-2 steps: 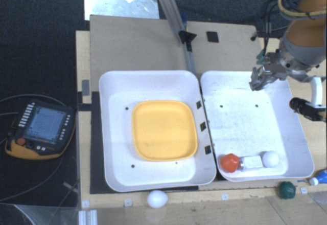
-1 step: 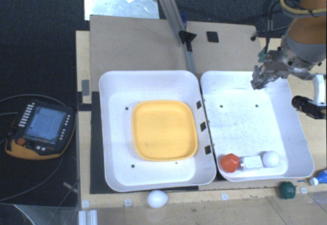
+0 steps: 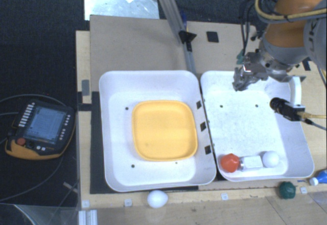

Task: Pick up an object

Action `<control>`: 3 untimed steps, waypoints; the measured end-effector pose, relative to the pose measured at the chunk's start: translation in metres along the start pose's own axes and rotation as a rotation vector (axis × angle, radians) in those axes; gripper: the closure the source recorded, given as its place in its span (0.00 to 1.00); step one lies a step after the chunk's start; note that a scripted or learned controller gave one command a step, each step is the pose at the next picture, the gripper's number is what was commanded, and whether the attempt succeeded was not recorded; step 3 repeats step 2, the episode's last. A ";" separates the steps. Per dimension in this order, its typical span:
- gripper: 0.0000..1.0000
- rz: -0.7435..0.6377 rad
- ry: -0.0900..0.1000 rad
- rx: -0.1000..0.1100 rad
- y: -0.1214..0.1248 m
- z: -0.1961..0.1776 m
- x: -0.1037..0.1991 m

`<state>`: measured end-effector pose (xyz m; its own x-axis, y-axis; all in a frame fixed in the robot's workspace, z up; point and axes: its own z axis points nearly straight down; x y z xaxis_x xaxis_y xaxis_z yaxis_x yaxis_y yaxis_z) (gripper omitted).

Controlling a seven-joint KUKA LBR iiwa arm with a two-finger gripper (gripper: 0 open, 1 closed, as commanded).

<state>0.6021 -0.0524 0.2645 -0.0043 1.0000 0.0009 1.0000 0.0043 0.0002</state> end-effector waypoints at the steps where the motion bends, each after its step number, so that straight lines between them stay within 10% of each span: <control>1: 1.00 0.001 0.000 0.000 -0.006 0.015 0.043; 3: 1.00 -0.001 0.001 0.000 -0.017 0.013 0.099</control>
